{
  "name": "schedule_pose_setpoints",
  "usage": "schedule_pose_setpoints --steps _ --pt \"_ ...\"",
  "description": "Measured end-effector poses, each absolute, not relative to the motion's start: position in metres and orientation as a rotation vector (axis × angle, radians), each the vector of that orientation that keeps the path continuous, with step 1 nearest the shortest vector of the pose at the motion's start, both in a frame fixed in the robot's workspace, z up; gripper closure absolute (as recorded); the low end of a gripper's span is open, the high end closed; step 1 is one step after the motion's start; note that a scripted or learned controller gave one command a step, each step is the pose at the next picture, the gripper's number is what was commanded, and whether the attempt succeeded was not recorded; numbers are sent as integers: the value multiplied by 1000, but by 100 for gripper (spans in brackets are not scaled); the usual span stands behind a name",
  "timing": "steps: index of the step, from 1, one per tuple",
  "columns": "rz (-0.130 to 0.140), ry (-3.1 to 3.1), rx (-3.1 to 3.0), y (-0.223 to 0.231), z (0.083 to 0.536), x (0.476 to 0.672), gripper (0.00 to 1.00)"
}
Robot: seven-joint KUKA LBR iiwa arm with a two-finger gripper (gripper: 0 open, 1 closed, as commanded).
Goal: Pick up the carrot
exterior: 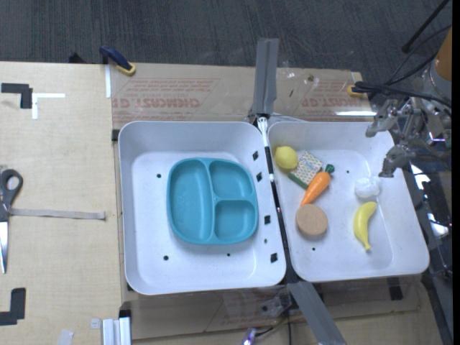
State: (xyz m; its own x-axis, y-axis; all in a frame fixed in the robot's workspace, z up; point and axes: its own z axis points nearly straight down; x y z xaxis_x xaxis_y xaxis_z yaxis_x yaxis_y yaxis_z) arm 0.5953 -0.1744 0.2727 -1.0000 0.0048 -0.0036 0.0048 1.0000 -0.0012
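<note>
While nothing is yet lifted, the scene is reading like the start of the job. Far left on the desk, a pair of scissors is lying beside the left bin. Inside that bin a blue divided plate is sitting flat near the middle.

Moving across the clips where the two bins meet, the right bin is holding everything else. A yellow lemon is resting near its left wall, with a small patterned packet just beside it. The carrot is lying on a slant just below them, its green top pointing up and to the right, its orange tip aiming down toward a round tan disc and nearly touching it. Farther right, a small white lump is sitting above a banana.

At the right rim, the gripper is hanging over the bin's edge, well apart from the carrot. Whether the jaws are spread or pressed together I cannot tell; they are too small and cluttered to read.

So the task is looking wholly undone: the reach across, the descent, the grasp and the lift are all remaining.
</note>
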Motion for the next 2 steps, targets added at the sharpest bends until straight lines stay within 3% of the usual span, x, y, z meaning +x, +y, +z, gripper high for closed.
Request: schedule_pose_setpoints --steps 1,2 --pt "-1 3113 -381 -115 93 575 0" --pt "-1 3111 -401 -96 93 577 0"
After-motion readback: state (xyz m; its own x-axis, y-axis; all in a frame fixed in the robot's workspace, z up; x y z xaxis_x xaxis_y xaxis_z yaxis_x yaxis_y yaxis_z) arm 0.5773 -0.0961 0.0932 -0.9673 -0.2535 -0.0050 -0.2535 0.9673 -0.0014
